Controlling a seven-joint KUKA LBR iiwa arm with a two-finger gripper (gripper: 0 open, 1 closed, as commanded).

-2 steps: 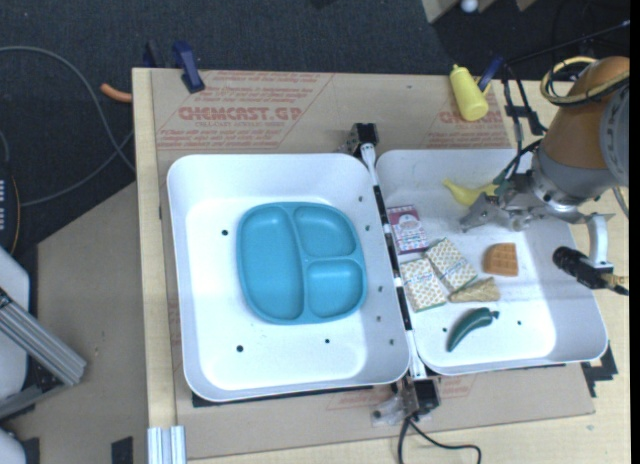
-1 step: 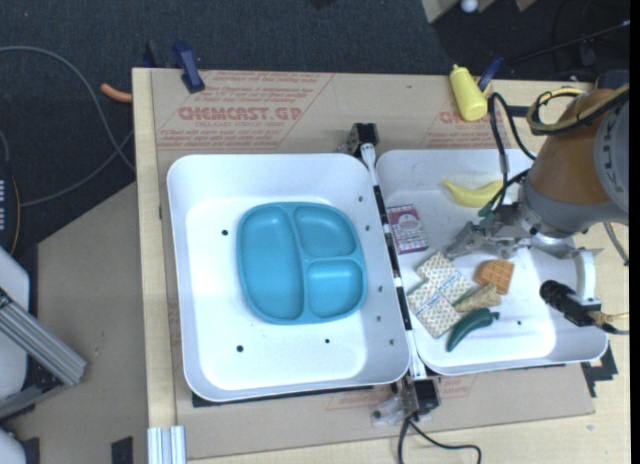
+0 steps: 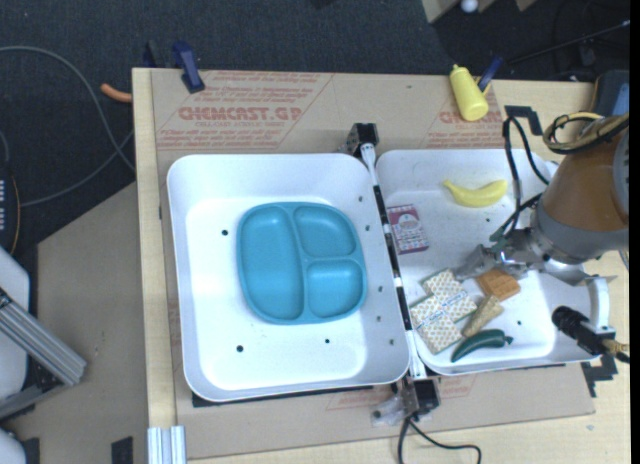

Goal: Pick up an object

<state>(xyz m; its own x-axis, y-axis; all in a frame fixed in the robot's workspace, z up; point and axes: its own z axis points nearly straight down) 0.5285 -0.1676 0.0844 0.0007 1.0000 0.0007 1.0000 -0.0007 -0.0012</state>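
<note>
Dark carpet floor around the bench, with black cables looping at far left. Bench top (image 3: 300,102) is brown board printed with red lettering; a blue clamp (image 3: 186,65) grips its back edge at left, and a yellow bottle-shaped object (image 3: 467,93) lies near the back edge at right.

Left bin (image 3: 200,202): shallow, white, smooth plastic, rounded corners. In it, a teal divided tray (image 3: 299,260), glossy, rounded rectangle, three compartments, lying flat near centre.

Right bin (image 3: 420,167): same white plastic, touching the left bin along a black seam. Contents, left to right: small pink-and-white printed packet (image 3: 407,229), flat, close to the left wall; two pale patterned squares (image 3: 443,304), flat, overlapping; green pepper (image 3: 479,344), curved, glossy, near the front wall; tan stick-shaped piece (image 3: 483,312) just above it; orange-brown block (image 3: 497,285), touching or just under the gripper; yellow banana (image 3: 476,191), curved, near the back wall, well apart from the rest.

Gripper (image 3: 497,257): metal, grey, low over the orange-brown block, reaching in under the arm's orange band (image 3: 588,192). Whether the claw is apart, together or clamped on anything: cannot tell.
</note>
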